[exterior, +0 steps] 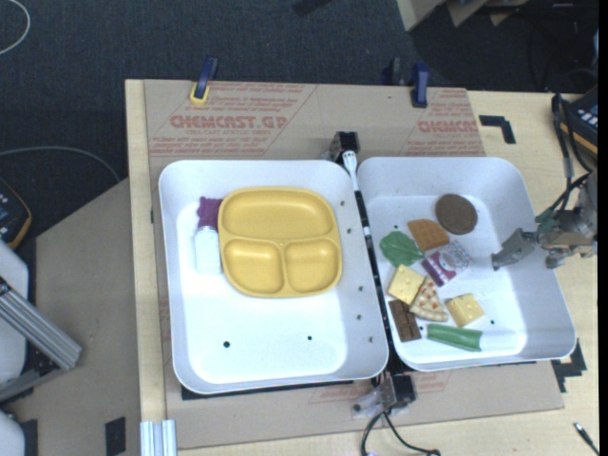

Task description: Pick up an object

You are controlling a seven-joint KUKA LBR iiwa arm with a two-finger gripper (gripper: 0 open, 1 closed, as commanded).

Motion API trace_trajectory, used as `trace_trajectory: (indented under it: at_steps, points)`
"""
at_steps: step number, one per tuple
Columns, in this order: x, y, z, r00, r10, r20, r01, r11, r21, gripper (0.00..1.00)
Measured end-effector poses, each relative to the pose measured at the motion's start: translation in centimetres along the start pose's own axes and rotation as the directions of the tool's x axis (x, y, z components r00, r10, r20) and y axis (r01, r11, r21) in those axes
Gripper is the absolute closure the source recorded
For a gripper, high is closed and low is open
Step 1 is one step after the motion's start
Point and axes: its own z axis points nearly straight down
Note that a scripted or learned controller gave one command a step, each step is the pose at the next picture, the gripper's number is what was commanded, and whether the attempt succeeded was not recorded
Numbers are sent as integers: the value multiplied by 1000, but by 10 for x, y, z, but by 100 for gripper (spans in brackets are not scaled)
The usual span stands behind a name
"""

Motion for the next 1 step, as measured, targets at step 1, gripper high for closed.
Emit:
trace_trajectory:
  at_steps: [1]
  points:
    - [1, 3, -8, 1000, -5, 4, 5, 1000, -15, 0]
